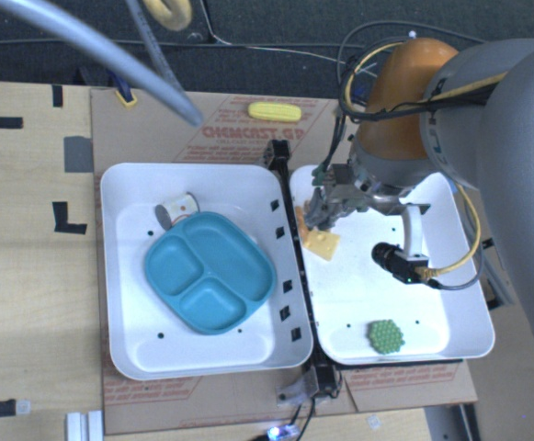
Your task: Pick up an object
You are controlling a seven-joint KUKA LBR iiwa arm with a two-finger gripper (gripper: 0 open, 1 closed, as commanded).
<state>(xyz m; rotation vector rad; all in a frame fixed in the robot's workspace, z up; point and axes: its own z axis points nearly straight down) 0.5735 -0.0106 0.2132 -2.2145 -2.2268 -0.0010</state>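
Gripper [322,211], jaw state indeterminate, sits over a yellow wedge [321,243] at the right bin's [469,338] left wall (near its top corner); wedge judged light, soft, best pinched across its flat faces.

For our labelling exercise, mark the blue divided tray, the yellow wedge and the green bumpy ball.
blue divided tray [210,271], camera view, on its central ridge.
yellow wedge [322,243], camera view, on its flat top face.
green bumpy ball [385,335], camera view, on its middle.
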